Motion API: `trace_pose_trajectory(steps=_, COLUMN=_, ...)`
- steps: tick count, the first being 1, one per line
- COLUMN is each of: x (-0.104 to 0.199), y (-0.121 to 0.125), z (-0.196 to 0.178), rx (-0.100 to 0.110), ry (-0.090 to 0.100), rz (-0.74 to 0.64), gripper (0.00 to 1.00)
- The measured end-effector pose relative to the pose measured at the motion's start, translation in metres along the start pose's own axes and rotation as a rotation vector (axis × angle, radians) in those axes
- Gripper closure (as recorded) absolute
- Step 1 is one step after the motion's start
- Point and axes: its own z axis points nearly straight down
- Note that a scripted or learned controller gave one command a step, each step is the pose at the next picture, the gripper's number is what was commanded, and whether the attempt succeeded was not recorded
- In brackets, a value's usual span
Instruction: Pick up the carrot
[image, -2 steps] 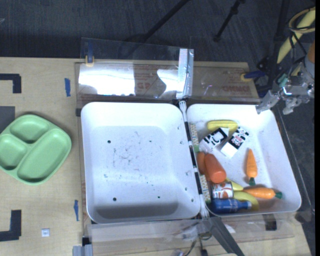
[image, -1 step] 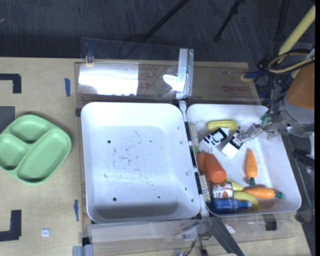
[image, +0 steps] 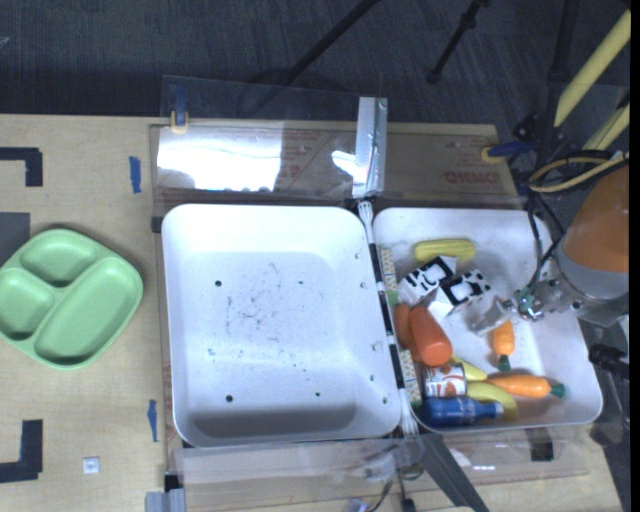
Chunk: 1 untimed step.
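1. The carrot (image: 522, 385) lies in the right bin (image: 530, 232), near its front edge, with the green end pointing right; a smaller orange carrot (image: 503, 340) lies just above it
2. The end effector (image: 520, 304) is low over the right bin, close to the small carrot; I cannot tell if it is wide or narrow
3. A corn cob (image: 444, 250), a cow toy (image: 432, 278), an orange bottle (image: 430, 337) and a blue bottle (image: 462, 410) share this bin; the left bin (image: 270, 320) is beside it; a green plate (image: 66, 296) rests on the tabletop (image: 60, 420)
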Motion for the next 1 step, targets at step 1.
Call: trace_pose_trajectory(steps=1, x=-0.0020, y=0.0009, z=-0.0116, rx=-0.006, ry=-0.004, rz=0.004, gripper=1.00)
